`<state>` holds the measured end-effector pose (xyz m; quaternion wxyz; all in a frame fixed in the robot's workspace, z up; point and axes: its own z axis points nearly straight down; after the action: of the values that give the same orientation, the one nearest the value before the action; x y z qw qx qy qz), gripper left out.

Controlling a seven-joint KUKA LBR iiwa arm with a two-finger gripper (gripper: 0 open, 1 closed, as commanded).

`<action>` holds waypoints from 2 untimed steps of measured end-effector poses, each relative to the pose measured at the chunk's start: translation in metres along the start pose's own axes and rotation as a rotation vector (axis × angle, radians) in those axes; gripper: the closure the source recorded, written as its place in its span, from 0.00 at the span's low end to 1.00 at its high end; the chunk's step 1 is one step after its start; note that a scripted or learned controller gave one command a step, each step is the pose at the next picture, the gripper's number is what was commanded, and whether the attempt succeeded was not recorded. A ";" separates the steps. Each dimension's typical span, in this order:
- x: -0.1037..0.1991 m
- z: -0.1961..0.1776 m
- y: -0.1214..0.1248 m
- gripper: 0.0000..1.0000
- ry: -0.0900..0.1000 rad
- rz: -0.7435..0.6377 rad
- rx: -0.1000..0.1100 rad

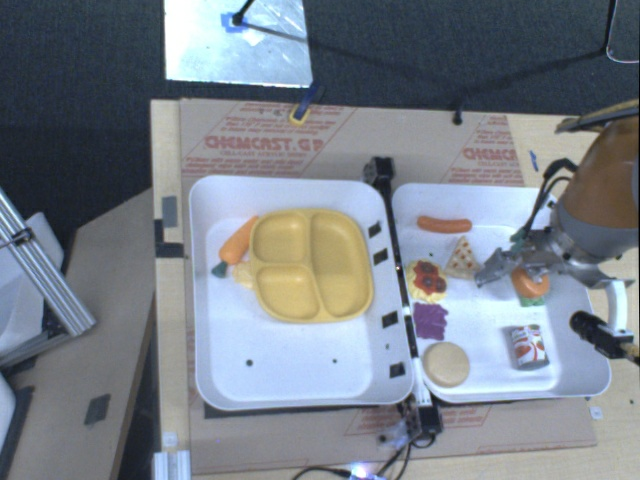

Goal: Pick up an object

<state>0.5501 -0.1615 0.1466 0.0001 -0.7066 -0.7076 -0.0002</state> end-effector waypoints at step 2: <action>-0.003 0.058 -0.005 0.00 0.000 0.000 -0.005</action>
<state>0.5448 -0.1641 0.0891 -0.0017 -0.7065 -0.7077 -0.0017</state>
